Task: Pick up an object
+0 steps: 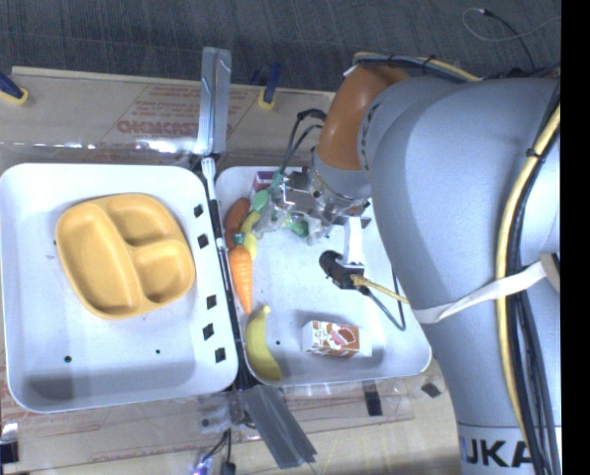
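My gripper (pixel 287 209) reaches down into the far part of the right bin (pixel 399 349), over a small cluster of toy food. Under and beside it lie green pieces (pixel 260 201) and a purple item (pixel 265 178). A reddish-brown sausage-like piece (pixel 237 214) lies at the bin's left wall. An orange carrot (pixel 241 275) lies below it along that wall, and a yellow banana (pixel 259 342) sits at the near left corner. A small red and white carton (pixel 335 338) lies near the front edge.
The left bin (pixel 28 364) holds a yellow divided plate (pixel 125 253). A metal divider (pixel 214 97) runs between the bins. The bulky grey arm (pixel 463 196) covers the right side of the right bin. Cardboard (pixel 156 112) lies behind the bins.
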You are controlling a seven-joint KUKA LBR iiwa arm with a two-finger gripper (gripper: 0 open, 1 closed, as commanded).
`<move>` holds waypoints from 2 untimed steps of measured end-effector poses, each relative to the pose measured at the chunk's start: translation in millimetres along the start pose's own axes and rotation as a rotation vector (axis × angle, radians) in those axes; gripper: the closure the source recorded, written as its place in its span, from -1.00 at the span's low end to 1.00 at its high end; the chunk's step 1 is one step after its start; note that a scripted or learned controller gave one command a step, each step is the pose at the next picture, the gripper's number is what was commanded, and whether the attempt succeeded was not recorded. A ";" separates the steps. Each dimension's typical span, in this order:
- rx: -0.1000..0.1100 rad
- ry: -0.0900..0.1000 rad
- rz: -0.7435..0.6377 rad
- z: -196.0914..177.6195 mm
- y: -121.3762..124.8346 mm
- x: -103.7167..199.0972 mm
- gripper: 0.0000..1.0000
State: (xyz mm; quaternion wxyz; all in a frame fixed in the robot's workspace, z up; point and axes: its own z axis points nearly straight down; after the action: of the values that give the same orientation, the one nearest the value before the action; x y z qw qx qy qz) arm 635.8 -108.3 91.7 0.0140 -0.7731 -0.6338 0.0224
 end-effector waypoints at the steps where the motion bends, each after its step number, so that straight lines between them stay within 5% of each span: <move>1: -0.004 0.002 -0.001 0.0 1.0 1.9 -1.00; 2: -0.046 0.023 0.247 -100.4 -19.2 39.7 -1.00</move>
State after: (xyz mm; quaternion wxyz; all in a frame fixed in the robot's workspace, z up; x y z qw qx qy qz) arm 630.0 -64.9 192.2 0.0006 -0.8456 -0.5339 0.0003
